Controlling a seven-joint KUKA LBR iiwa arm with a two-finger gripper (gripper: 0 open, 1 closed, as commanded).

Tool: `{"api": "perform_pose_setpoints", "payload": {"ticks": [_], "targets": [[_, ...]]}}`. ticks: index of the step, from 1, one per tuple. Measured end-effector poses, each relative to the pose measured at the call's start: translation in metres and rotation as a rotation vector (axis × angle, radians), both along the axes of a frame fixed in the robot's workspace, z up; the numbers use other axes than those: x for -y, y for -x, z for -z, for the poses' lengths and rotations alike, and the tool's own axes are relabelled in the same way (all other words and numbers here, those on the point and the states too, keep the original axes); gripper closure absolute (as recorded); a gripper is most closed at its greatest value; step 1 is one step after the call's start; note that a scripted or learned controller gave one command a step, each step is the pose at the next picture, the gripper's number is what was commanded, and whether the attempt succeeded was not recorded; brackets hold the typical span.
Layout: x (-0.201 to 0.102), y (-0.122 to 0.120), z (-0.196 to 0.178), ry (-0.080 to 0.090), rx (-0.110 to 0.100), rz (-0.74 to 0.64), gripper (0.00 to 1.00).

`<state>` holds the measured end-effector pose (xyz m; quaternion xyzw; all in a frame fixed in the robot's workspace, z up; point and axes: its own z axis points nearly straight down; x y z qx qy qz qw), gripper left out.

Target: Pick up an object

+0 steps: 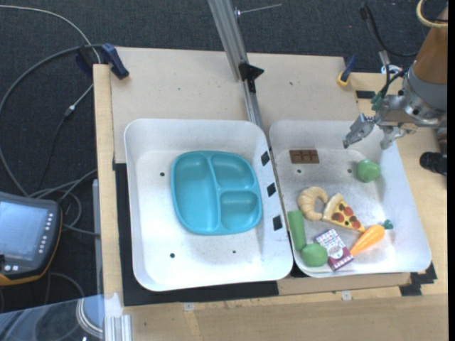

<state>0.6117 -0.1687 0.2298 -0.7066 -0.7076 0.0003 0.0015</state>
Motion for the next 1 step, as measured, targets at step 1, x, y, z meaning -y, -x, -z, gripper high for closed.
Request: {"api": "perform_pose_setpoints", "payload": {"ticks": [1], "targets": [[0.0000,0.0000,0.0000,0.000,0.000,0.000,0.00]]}}
